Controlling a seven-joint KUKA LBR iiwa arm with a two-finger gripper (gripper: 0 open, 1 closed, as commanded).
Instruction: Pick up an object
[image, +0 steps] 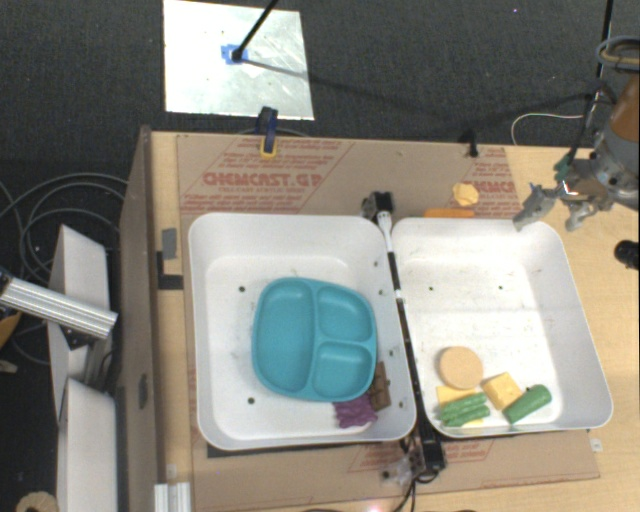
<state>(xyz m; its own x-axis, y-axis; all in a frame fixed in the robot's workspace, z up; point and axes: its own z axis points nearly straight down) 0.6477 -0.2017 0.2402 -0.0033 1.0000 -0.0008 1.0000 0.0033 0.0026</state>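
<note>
Hovering with jaws spread and empty above the right bin's (560, 260) far corner, the gripper (556, 208) stands well apart from 4 light toy foods in its near corner, where the stiff green cylinder (527, 402) probably suits gripping across its middle.

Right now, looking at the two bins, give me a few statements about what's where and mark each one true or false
1. The blue divided plate lies in the left bin. True.
2. The gripper holds the round tan piece. False: that piece lies in the right bin, and the gripper hovers near that bin's far right corner with nothing between its fingers.
3. Two green pieces lie near the right bin's front edge. True.
4. The purple item sits in the right bin. False: it is in the left bin, by the plate's front edge.
</note>
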